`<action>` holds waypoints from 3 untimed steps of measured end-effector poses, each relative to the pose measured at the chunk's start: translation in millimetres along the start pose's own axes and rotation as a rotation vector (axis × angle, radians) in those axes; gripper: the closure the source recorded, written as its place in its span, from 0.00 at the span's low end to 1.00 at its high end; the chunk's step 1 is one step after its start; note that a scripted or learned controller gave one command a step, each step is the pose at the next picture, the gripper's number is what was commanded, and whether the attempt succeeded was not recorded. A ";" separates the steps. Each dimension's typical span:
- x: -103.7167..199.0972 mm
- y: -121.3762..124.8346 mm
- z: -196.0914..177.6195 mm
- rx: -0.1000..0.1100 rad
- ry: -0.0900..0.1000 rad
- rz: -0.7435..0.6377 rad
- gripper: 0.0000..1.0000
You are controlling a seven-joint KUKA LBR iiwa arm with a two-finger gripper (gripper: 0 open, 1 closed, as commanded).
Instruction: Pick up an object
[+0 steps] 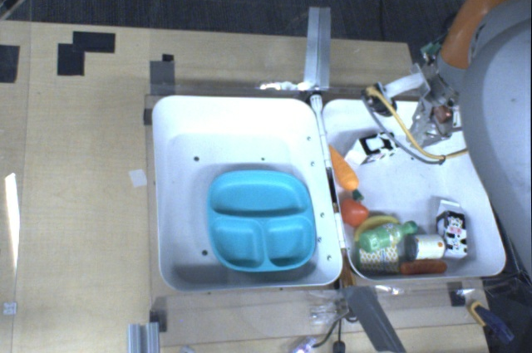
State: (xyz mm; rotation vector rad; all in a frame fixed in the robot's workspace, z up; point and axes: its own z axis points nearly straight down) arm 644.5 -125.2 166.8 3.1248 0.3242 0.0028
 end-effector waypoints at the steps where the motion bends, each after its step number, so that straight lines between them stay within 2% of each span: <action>1: 31.1 -60.0 -17.6 0.001 0.002 0.003 1.00; 2: -24.8 28.4 -95.0 -0.001 0.000 0.002 1.00; 3: -43.3 -11.9 -129.7 0.000 0.000 0.000 1.00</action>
